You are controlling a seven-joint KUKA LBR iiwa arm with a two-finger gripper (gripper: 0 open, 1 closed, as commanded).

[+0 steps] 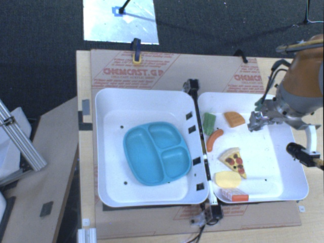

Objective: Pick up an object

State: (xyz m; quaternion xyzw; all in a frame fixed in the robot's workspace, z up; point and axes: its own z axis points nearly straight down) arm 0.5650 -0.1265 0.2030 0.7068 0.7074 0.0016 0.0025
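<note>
Fingers (254, 121) hover just right of the orange piece (234, 119).

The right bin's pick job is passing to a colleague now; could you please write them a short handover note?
Gripper: above the right bin, near the orange piece; nothing seen between its fingers.
Also in the right bin: green piece, sausage, pizza slice, yellow piece, small box.
Left bin: blue divided tray.
Done: nothing lifted.
Left: grasp and lift one object.

Dark carpeted floor (40, 39), shiny metal sheet (120, 14) lying on it beyond the bench's far edge, pale wooden bench (83, 80), lower wooden side table (48, 186) at left
</note>
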